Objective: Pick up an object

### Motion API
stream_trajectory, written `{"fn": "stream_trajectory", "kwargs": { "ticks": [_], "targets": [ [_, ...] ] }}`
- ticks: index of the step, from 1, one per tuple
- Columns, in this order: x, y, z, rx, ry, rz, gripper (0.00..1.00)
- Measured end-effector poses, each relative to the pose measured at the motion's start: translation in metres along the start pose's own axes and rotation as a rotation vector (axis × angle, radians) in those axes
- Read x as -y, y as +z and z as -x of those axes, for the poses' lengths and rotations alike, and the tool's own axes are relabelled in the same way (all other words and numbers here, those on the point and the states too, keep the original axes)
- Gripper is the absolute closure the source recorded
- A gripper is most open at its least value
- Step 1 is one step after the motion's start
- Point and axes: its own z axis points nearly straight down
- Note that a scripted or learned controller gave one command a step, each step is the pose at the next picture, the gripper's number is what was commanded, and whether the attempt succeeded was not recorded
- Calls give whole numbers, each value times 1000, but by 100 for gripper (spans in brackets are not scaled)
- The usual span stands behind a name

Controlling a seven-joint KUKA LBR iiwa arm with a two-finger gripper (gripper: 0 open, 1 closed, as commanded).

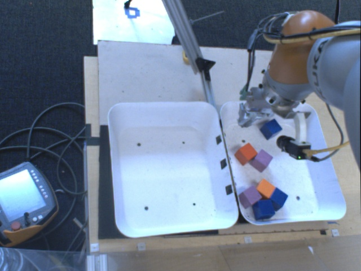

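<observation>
My gripper hangs low over the far left part of the right bin, under the orange-banded wrist. A blue cube lies just to its right, apart from it. An orange cube and a purple cube sit side by side a little nearer the front. At the bin's front left is a cluster: a purple cube, an orange cube and two blue cubes. I see nothing held in the gripper.
The left bin adjoins the right one along a shared wall with black clips. A slanted metal rod crosses the bench behind the bins. A pendant and cables lie on the floor at left.
</observation>
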Motion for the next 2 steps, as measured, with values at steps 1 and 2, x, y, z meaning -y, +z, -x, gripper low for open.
{"fn": "stream_trajectory", "kwargs": {
  "ticks": [1,2],
  "targets": [
    [8,4,-50,0,0,0,100],
    [26,-13,-105,-1,0,1,100]
  ]
}}
